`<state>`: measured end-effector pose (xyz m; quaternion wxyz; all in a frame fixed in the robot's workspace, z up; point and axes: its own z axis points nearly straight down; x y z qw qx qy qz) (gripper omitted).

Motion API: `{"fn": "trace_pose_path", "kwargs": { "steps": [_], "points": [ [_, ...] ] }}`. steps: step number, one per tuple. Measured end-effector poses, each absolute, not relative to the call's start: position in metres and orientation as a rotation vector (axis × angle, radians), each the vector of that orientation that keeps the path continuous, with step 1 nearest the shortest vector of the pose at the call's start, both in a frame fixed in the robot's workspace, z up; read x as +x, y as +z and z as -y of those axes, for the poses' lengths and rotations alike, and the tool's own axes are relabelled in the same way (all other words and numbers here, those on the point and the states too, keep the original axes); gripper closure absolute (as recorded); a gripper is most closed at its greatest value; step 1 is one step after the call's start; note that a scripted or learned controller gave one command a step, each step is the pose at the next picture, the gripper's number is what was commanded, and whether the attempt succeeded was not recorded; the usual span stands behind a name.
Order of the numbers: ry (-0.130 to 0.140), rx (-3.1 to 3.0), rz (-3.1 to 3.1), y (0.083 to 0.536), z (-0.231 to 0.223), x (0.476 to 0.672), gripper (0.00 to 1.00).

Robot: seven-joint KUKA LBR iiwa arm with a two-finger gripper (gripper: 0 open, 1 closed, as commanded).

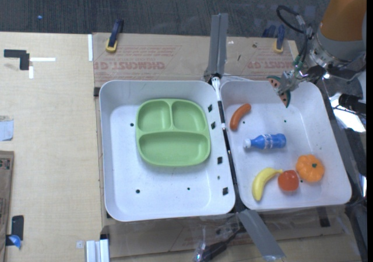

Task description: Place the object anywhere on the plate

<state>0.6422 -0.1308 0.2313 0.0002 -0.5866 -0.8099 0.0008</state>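
The green three-compartment plate (pixel 173 132) lies in the left bin (pixel 116 196) with nothing on it. My gripper (pixel 285 93) hangs over the far edge of the right bin (pixel 332 196), well to the right of the plate. A small red slice with dark seeds, like watermelon (pixel 273 84), pokes out on either side of the dark fingers, and the gripper looks shut on it. The slice is mostly hidden by the gripper.
In the right bin lie a red-orange sausage (pixel 239 115), a blue bottle (pixel 266 142) on its side, a banana (pixel 263 181), a tomato (pixel 288 180) and a small orange pumpkin (pixel 310 168). A grey divider (pixel 219 51) rises between the bins.
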Motion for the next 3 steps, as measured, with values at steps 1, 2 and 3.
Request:
{"fn": "trace_pose_path", "kwargs": {
  "steps": [1,2,3],
  "points": [
    [0.006,-1.924,2.480,0.194,0.046,0.603,1.00],
    [0.005,-1.672,2.657,0.189,-0.037,0.607,1.00],
    [0.005,-1.672,2.657,0.190,-0.037,0.607,0.00]
  ]
}}
